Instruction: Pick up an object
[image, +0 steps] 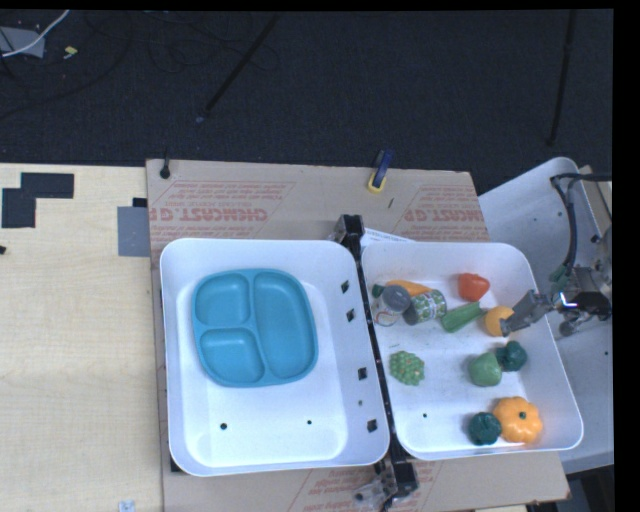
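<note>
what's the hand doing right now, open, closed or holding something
Hand: at the right bin's right side, right beside the small yellow-orange object; whether it is open, closed or gripping it cannot be told.

Divided plate (254, 328) in left bin (185, 440); toys fill right bin (560, 438).

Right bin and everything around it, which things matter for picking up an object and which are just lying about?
Job in hand:
right bin
gripper
yellow piece beside the gripper
red piece
small bottle
orange pumpkin
bumpy green piece

Lying about:
left bin
blue divided plate
yellow-and-blue clamp
</note>
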